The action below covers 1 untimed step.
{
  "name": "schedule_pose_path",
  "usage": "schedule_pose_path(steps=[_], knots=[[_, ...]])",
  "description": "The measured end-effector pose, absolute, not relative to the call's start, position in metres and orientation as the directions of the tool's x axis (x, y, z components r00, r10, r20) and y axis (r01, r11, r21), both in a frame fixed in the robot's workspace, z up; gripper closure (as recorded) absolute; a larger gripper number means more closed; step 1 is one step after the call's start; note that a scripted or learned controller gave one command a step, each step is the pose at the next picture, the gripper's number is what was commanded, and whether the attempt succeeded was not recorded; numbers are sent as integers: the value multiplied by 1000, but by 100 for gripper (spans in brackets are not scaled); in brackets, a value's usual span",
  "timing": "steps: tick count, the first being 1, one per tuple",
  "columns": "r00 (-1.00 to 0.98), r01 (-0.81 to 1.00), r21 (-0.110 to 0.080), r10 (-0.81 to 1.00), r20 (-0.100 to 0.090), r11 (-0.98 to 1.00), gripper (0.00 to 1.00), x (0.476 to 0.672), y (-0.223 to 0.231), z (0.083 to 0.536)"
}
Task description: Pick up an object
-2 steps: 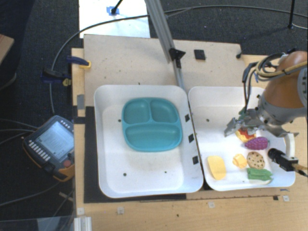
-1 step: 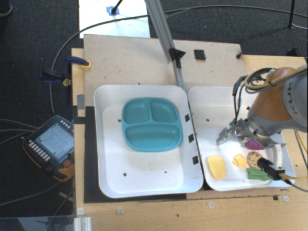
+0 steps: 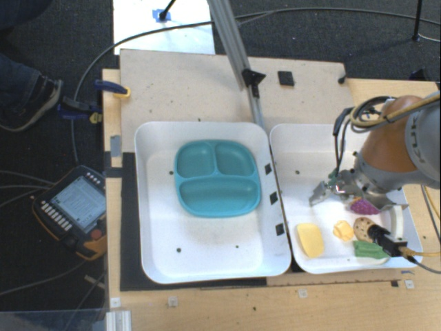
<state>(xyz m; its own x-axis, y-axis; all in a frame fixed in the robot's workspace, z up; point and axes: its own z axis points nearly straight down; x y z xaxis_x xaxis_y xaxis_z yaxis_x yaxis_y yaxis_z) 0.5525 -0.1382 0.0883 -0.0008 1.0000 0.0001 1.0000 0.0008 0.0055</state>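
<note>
While its finger spread is unclear, tool (image 3: 324, 193) above right bin (image 3: 293, 143), yellow block (image 3: 311, 240) below-left of it.

The scene is evenly and brightly lit from above, with no hard-edged shadows. The two white bins (image 3: 207, 254) run close to overexposed, their floors nearly featureless, and a white sheet (image 3: 165, 19) beyond the bench's far edge glares almost pure white. A soft grey shade lies in the left bin under the teal plate's (image 3: 217, 178) near edge. The dark floor at the left stays murky. The picture is low in resolution and slightly soft; small items in the right bin's near corner look smeared, their edges indistinct.
</note>
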Motion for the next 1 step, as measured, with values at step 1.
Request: schedule_pose_path(steps=[1], knots=[[-2, 1000, 13, 1000, 1, 2, 100, 555, -137, 101]])
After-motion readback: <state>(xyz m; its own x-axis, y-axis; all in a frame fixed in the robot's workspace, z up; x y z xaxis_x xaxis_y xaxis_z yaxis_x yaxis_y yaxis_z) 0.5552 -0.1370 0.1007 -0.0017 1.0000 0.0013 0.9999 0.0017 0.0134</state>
